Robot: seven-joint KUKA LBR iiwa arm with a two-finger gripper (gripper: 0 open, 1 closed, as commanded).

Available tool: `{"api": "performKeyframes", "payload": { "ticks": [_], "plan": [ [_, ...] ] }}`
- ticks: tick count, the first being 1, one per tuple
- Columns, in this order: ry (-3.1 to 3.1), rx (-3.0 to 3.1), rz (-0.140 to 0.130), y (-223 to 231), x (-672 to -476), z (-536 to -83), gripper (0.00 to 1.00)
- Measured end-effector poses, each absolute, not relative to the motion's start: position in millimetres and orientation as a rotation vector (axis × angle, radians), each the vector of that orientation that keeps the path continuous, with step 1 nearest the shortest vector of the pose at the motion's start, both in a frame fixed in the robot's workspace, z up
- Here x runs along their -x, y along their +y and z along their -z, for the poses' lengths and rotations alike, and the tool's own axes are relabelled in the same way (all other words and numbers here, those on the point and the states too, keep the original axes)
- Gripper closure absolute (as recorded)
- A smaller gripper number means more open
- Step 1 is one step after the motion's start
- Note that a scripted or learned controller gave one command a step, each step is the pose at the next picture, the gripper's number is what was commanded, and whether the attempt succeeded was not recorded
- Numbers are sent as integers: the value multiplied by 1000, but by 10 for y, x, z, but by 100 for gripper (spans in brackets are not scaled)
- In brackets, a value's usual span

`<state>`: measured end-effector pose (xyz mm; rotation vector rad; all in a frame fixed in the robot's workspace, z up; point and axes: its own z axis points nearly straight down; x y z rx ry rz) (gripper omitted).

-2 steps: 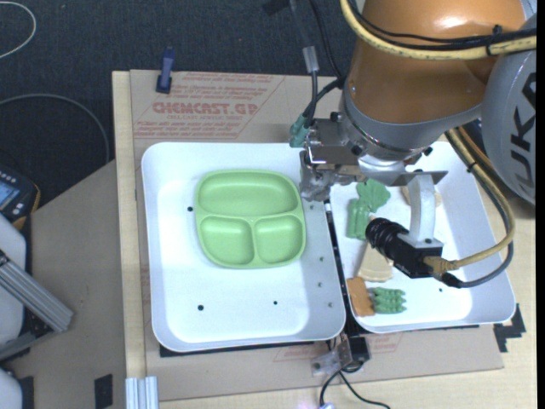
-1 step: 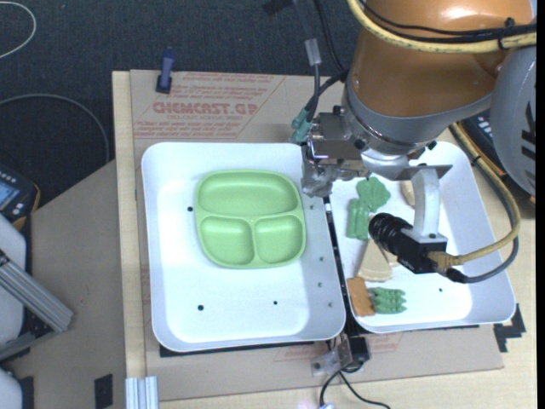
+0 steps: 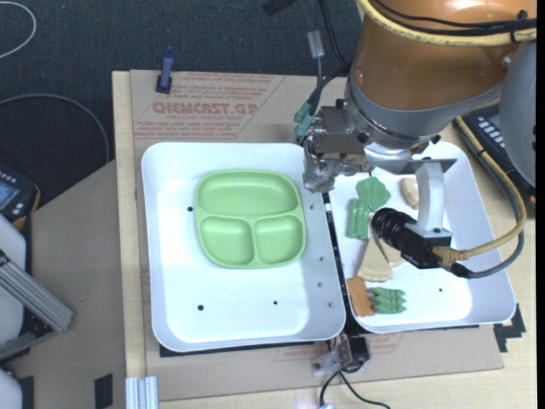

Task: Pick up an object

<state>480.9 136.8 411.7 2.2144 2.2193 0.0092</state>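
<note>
The right bin point(image 3: 477, 309) holds several small items. A green piece point(image 3: 372, 192) lies above a second green piece point(image 3: 356, 221). Below them are a beige wedge point(image 3: 374, 265), a brown block point(image 3: 358, 297) and a small green toy point(image 3: 388, 300). A tan item point(image 3: 410, 192) peeks out beside the wrist. My gripper point(image 3: 320, 175) hangs over the divide between the two bins, at the right bin's upper left corner, just left of the upper green piece. Nothing shows between its tips.
A light green divided plate point(image 3: 250, 218) lies in the left bin point(image 3: 170, 296). The arm's large orange and grey body point(image 3: 434, 49) covers the top of the right bin. A brown cardboard sheet point(image 3: 204, 105) lies behind the bins.
</note>
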Motion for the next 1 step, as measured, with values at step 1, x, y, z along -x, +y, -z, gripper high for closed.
{"api": "performKeyframes", "payload": {
  "ticks": [1],
  "plan": [
    [2219, -2213, -12, 1372, -4814, -4219, 100]
  ]
}}
